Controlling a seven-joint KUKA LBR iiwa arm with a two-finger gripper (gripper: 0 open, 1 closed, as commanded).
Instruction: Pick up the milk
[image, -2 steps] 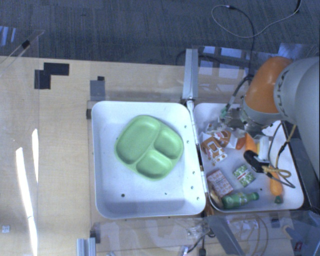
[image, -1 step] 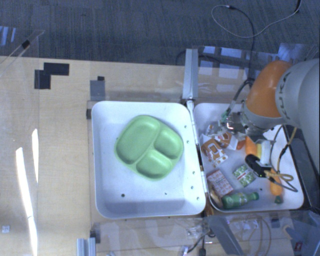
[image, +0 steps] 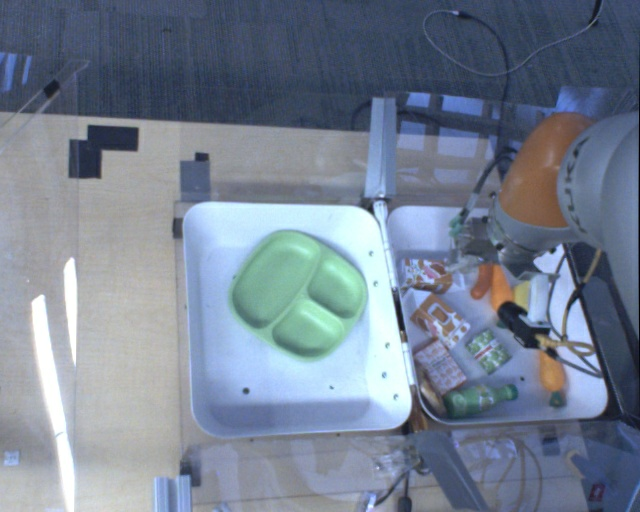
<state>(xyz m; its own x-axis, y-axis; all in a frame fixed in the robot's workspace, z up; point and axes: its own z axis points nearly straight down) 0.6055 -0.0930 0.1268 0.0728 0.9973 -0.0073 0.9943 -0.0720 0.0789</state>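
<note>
The right bin (image: 420, 225) holds several small food items. A small green and white carton (image: 487, 350), which looks like the milk, lies near the bin's middle. An orange and white carton (image: 440, 320) and a reddish carton (image: 440, 366) lie to its left. My gripper (image: 466, 248) hangs over the back part of this bin, beside an orange and white packet (image: 424, 272). It is well behind the green and white carton and apart from it. I see nothing held in it.
A green bottle (image: 480, 399) lies along the right bin's front wall. A carrot (image: 482, 282) and another orange item (image: 550, 372) lie on the right. The left bin (image: 215, 400) bears a green sectioned plate (image: 298, 292).
</note>
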